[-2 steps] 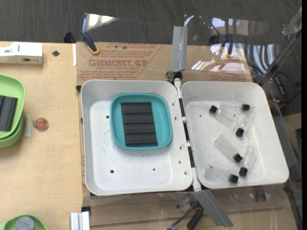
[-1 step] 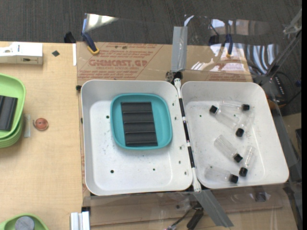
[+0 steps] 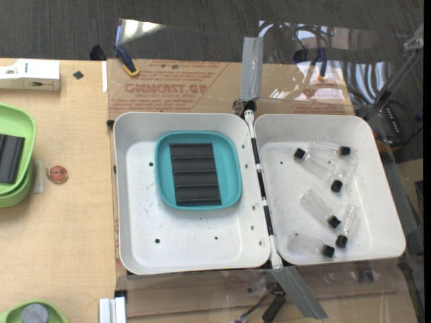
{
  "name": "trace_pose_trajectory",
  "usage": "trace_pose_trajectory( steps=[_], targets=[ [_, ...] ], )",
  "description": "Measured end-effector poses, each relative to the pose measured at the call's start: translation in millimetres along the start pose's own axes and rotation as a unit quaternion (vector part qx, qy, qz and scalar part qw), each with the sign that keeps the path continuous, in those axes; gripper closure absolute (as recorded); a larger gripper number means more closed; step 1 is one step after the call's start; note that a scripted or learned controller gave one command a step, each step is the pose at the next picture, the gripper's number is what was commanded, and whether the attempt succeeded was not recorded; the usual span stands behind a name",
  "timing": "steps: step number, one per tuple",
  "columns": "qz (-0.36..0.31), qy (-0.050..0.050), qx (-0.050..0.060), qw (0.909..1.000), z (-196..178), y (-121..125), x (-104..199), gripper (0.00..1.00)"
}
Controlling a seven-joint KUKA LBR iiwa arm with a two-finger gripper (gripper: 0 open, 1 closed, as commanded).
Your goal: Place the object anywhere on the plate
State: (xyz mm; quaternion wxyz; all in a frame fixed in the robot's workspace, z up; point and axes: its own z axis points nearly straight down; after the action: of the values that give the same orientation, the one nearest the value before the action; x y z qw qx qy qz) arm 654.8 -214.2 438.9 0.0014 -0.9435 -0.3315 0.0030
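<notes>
Vials [image 3: 323,194] in bin [image 3: 384,180]; plate [image 3: 232,173] ridged.

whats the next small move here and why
Probably bring the arm in over the right white bin and down on one clear plastic vial with a black cap. All the vials lie loose in that bin, while the teal square plate with a dark ribbed insert sits in the left white bin.

You cannot judge the arm's pose from this camera view, nor the wrist's angle, nor how the gripper stands (this moment gives you no basis for any of them). Treat the reach, height and grip as unknown to you here.
</notes>
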Motion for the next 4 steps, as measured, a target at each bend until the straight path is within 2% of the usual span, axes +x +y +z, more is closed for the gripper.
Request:
trace_pose_trajectory(
  steps=[1,2,4],
  targets=[
    [0.061,0.0,0.0,0.9981,0,-6,-10,0.0],
    [0.124,0.001,0.0,0.9922,0,1,-10,0.0],
    [0.234,0.002,-0.001,0.9722,-1,5,-7,0.0]
  ],
)
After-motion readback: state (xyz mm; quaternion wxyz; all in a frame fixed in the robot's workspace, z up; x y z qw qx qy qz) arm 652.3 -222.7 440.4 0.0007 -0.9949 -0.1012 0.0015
